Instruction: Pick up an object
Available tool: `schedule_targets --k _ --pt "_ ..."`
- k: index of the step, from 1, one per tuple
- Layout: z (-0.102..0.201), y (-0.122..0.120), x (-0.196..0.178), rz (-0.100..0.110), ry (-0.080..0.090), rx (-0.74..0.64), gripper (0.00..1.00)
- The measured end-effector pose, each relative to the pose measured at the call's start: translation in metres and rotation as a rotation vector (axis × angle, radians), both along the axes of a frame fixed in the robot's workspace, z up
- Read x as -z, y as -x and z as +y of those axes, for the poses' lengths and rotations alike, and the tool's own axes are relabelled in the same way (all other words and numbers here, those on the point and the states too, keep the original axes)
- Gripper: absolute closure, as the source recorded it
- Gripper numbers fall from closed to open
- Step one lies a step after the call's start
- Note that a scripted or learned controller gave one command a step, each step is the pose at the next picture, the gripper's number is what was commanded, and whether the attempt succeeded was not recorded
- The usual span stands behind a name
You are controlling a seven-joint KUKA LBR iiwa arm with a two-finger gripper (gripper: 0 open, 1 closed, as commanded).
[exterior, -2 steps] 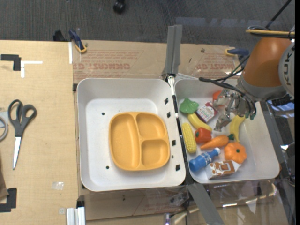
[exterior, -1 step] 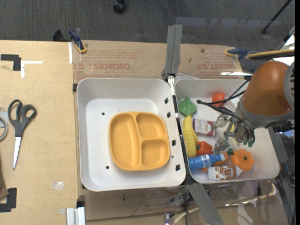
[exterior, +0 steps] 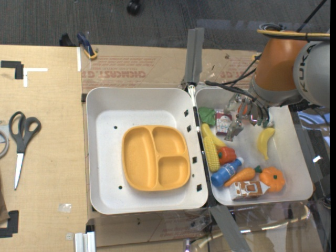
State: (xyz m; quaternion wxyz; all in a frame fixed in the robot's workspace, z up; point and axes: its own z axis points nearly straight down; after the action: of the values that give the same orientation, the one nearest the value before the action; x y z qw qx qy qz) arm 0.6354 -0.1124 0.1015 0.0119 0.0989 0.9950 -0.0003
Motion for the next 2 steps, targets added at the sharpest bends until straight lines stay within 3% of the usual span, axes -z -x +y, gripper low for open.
schedule_targets --k 1,2 --pt "0.010 -0.023 0.000 0.005 -0.001 0.110 0.00" --pt "-0.030 0.060 0.001 0.003 -0.002 0.205 0.00"
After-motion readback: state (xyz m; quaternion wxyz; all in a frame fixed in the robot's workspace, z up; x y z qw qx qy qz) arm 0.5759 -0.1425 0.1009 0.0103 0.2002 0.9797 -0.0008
